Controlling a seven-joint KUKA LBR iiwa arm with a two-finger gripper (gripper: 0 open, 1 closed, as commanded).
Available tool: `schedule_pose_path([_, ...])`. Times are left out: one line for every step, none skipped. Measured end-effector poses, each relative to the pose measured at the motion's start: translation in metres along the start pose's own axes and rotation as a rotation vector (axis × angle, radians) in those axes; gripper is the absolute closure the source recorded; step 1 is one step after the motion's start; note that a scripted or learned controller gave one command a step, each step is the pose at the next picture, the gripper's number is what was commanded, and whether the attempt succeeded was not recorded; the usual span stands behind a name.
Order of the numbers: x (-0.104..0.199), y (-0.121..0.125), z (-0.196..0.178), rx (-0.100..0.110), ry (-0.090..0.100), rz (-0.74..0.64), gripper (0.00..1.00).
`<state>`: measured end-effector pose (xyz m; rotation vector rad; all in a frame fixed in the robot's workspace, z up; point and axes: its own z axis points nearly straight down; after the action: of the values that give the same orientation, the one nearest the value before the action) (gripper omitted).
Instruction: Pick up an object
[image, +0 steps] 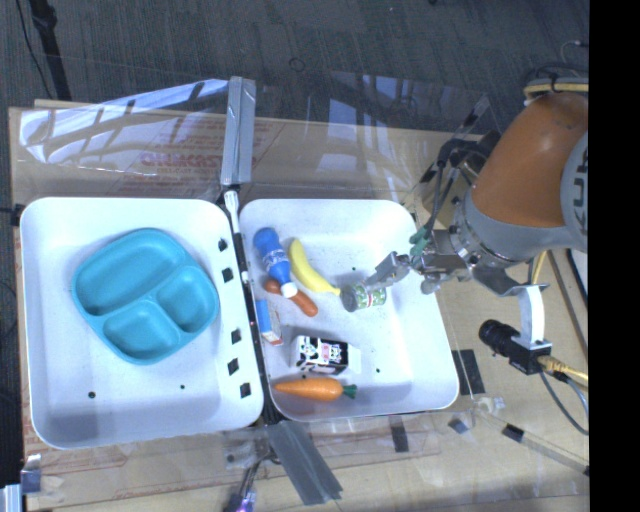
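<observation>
Right of centre in the frame, the gripper (372, 287) reaches into the right bin (425, 375), its fingers pinching a small can (366, 297) that lies just beside the banana (310, 270), apparently ready for lifting.

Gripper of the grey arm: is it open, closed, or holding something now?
Two-finger gripper: low in the right white bin, at the small green-labelled can; open or closed cannot be told, and no hold on the can is visible.
</observation>
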<state>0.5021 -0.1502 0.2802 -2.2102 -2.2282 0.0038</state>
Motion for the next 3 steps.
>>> schedule_pose_path([-0.025, 0.037, 0.094, 0.002, 0.0, -0.027, 0.0])
schedule_pose_path([0.021, 0.054, 0.187, 0.001, 0.001, -0.192, 0.0])
schedule_pose_path([0.021, 0.054, 0.177, 0.003, 0.0, -0.197, 1.0])
